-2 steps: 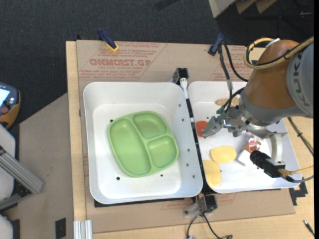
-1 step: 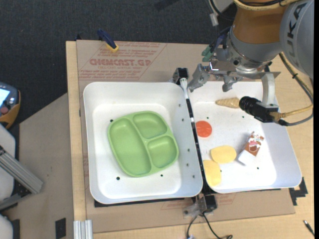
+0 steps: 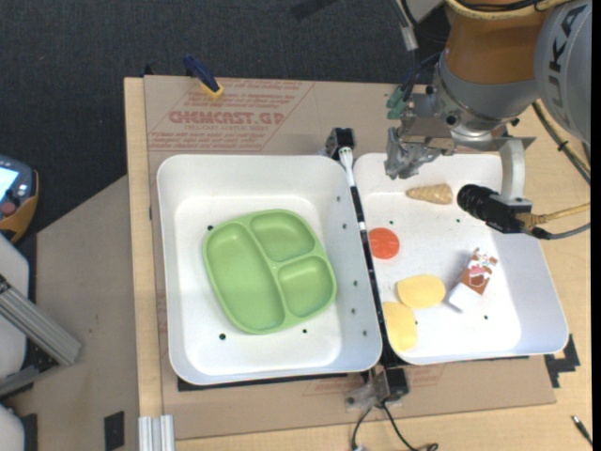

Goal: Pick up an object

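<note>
The right bin holds a tan croissant-shaped piece near its back, an orange-red disc by the left wall, two yellow pieces toward the front, and a small white and red carton. My gripper hangs over the bin's back left corner, just left of and behind the tan piece. I see nothing between its fingers.
The left bin holds a green divided plate. A black clamp strip runs between the bins. A black cylinder with a cable juts over the right bin's back. Cardboard lies under both bins.
</note>
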`<action>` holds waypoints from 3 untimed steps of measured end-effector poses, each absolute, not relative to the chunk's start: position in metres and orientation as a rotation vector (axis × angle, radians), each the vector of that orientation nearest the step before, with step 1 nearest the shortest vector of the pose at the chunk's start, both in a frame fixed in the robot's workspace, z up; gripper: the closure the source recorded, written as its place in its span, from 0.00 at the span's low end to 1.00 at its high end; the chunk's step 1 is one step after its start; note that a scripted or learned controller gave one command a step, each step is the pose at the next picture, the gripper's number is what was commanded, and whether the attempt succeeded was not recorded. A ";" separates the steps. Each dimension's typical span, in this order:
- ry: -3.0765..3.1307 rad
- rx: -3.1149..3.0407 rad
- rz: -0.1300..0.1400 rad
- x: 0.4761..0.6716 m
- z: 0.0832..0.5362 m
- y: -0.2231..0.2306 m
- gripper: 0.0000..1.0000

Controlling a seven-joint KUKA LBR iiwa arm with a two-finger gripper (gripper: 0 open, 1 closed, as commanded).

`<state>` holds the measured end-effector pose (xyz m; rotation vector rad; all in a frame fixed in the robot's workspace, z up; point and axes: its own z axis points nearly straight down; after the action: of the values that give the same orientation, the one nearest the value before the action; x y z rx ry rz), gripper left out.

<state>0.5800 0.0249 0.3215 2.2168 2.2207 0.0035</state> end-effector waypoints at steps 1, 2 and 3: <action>2.220 2.205 0.029 0.584 0.546 0.098 1.00; 2.215 2.228 -0.004 0.568 0.536 0.036 1.00; 2.212 2.230 -0.003 0.565 0.536 -0.038 1.00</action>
<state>0.5647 -0.0382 0.5355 2.2303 2.2115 -0.0035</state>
